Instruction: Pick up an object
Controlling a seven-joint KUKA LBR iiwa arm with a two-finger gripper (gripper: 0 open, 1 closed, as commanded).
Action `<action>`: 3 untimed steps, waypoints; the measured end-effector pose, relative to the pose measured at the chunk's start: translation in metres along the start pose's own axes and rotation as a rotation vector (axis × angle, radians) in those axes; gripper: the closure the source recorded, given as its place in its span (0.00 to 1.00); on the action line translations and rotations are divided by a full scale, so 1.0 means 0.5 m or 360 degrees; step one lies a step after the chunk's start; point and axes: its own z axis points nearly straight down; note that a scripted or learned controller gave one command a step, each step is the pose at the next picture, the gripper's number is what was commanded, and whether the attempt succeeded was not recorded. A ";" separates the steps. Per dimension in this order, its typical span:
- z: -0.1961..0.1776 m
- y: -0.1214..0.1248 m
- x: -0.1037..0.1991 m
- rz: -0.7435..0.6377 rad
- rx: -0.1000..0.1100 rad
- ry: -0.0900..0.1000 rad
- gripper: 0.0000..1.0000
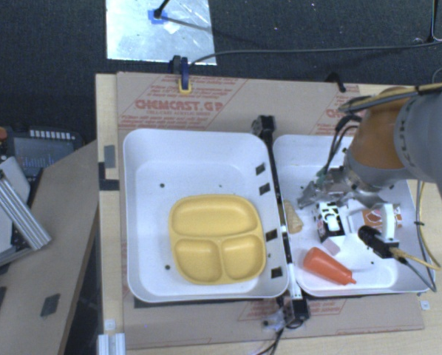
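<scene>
Gripper (326, 189) low in right bin (310, 150), finger state cannot tell; orange cone (327, 265) near front wall; clutter close together; risk: grasp slips or catches two items.

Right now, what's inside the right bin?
In the right bin: an orange cone, a tan piece by the divider, a black-and-white item, and the gripper hovering above. The arm covers the bin's far right.

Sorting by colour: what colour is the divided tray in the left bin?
Yellow; the divided tray shows plainly in the camera view.
</scene>
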 end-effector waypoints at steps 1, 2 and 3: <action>-0.024 0.003 0.000 0.0000 -0.0006 -0.0001 1.00; -0.112 0.000 -0.009 0.0002 -0.0009 -0.0002 1.00; -0.221 0.024 -0.013 -0.0005 -0.0013 -0.0003 1.00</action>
